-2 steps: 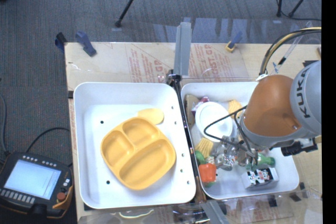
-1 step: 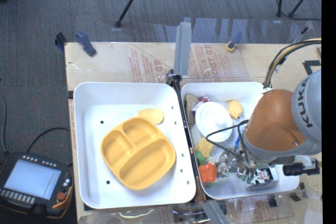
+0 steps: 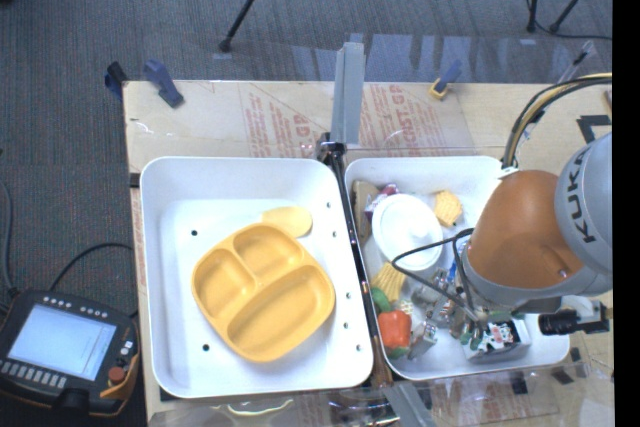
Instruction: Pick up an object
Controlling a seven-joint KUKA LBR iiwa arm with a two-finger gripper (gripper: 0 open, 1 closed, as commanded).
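My gripper (image 3: pixel 442 319) is low in the right bin (image 3: pixel 470 165), near its front, under the orange band of the arm (image 3: pixel 520 233). Just left of it lie a red-orange vegetable toy (image 3: pixel 394 327) and a yellow corn cob (image 3: pixel 388 281). A white round bowl (image 3: pixel 406 230) sits behind them, with a yellow waffle-like piece (image 3: pixel 448 207) at its right. A small dark and white object (image 3: pixel 497 337) lies right of the gripper. The arm hides the right part of this bin.
The left bin (image 3: pixel 170 205) holds a yellow divided plate (image 3: pixel 262 289) and a pale yellow oval piece (image 3: pixel 288 220) at the plate's far edge. A grey post (image 3: pixel 347 100) stands behind the wall between the bins. Black cables (image 3: pixel 425 255) loop over the bowl.
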